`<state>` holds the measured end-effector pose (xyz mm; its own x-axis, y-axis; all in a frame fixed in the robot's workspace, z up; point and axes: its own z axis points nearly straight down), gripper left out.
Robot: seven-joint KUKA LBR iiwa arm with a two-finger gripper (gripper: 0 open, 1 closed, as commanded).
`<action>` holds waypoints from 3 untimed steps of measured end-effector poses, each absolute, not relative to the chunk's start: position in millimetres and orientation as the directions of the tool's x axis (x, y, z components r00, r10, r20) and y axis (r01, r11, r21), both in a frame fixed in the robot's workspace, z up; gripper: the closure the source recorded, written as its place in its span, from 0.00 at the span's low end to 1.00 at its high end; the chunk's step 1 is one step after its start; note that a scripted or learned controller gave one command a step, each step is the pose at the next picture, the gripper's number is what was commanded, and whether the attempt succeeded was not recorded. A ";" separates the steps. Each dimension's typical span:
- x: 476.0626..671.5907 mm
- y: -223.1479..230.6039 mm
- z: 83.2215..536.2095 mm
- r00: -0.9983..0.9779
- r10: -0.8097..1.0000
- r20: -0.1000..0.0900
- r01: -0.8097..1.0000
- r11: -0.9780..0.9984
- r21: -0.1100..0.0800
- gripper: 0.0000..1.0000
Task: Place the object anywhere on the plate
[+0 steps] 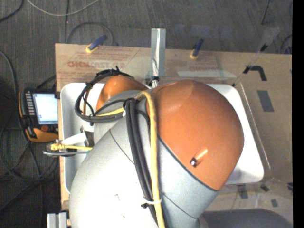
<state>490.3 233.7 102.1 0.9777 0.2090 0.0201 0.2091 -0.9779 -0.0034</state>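
My arm point(156, 175) takes up the middle of the camera view, its grey body rising from the bottom and its orange band point(199, 127) bulging over the bins. A bundle of black and yellow cables point(137, 141) runs along it. The arm leans toward the left bin point(69, 99), of which a strip of white wall and rim shows. The right bin point(249, 141) shows its far right corner and wall. The arm hides the floors of both bins and whatever lies in them.
The bins rest on a brown board point(71, 61) with clamps point(95, 42) at its back edge. A metal post point(157, 51) stands behind the bins. A hand-held control unit point(40, 113) with a lit screen lies left of the bench. Cables trail over the dark floor.
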 end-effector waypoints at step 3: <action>497.3 187.0 101.4 0.951 0.303 0.056 0.304 -0.953 -0.015 1.00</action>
<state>497.3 187.0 101.4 0.9515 0.3026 0.0560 0.3038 -0.9526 -0.0148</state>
